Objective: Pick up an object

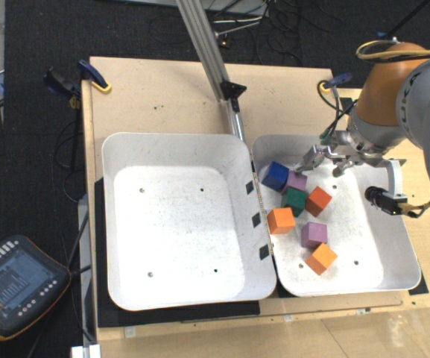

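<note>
The pincer [325,157] hangs low over the far part of the right bin [393,267], carried in from the right by the grey arm [397,95]. Whether its tips are spread or pressed together I cannot tell; they are small and blur into the metal of the wrist. Nothing shows between them, so no object counts as held.

The candidates lie in a loose cluster just to the pincer's left and nearer the camera. Closest is a pale purple cube [296,180], almost under the tips, with a blue cube [276,176] touching it on the far-left side. A green cube [294,199] and a tilted orange-red cube [319,200] sit just beyond. Farther off are an orange cube [280,220] against the bin's left wall, a second purple cube [314,234] and a yellow-orange cube [321,258].

The crowding probably explains the low approach at the cluster's edge: the outer cubes leave room for a finger. The left bin [125,155] sits well apart on the counter [162,88].
</note>
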Controlling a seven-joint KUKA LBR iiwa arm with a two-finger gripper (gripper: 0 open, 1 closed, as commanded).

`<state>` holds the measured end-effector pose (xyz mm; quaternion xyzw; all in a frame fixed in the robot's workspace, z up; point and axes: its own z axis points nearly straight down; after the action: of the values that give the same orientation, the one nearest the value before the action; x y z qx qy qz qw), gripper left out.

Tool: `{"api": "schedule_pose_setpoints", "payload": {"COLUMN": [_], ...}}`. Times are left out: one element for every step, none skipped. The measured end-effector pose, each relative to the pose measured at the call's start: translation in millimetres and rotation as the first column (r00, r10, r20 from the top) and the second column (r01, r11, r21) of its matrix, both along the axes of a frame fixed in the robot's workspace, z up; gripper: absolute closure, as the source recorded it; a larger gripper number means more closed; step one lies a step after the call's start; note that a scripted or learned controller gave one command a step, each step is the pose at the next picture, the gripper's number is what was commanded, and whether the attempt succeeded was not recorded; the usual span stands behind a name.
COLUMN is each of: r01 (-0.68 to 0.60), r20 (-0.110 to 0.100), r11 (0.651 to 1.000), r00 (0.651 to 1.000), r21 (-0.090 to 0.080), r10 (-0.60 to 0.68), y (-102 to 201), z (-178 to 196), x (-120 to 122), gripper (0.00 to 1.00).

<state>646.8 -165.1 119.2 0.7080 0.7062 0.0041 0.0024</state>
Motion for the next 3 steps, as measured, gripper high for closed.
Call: {"api": "schedule_pose_setpoints", "payload": {"r01": [0.0,-0.001,-0.002], "r20": [0.02,0.022,-0.003], "r11": [1.0,1.0,1.0], "r00": [1.0,1.0,1.0], "r21": [-0.016,-0.018,-0.005], "r10": [0.0,0.001,0.002], "y": [-4.5,-4.9,-7.2], "z": [-14.8,-3.4,42.1], "x": [7.0,7.5,3.1], "gripper": [0.0,1.0,1.0]}}
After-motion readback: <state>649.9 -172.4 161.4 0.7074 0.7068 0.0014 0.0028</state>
